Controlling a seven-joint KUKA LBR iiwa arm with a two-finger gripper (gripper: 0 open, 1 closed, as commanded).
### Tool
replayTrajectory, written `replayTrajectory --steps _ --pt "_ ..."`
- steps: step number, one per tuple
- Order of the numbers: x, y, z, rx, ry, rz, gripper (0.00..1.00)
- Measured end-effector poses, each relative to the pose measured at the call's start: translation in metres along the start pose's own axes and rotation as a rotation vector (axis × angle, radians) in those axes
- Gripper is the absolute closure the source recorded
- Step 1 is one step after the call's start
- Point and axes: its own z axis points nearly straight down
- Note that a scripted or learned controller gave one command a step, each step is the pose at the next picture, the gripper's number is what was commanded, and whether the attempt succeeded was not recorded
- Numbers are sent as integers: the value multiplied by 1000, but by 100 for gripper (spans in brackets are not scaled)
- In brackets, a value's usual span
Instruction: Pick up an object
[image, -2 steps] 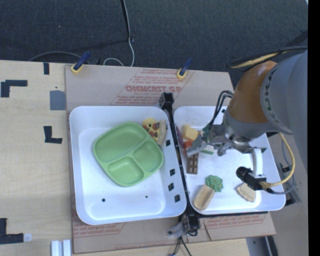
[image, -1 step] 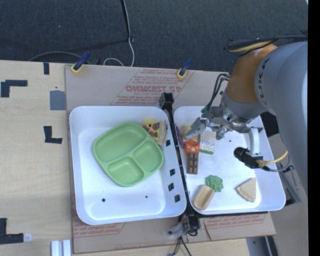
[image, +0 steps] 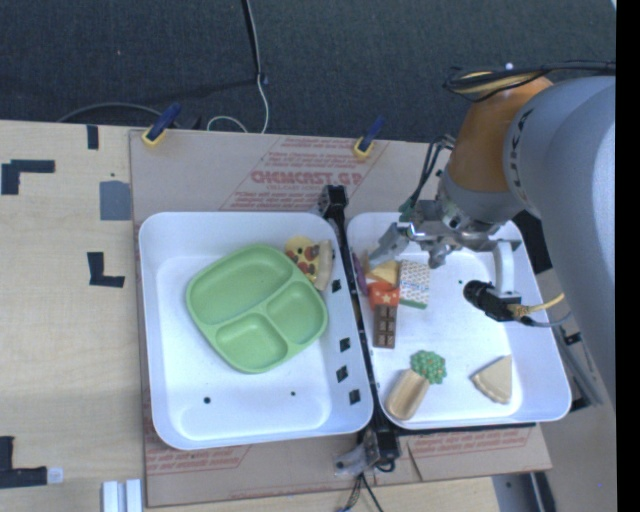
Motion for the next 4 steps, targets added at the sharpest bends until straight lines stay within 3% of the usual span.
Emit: replayTrajectory --steps 1,2,3,4 --pt "-26 17 70 3 -1 3 0" --pt "-27 11 96 -10 -6 2 0" --pt "-25 57 86 -6 -1 0 0" --pt "-29 57 95 -7 -4 1 0"
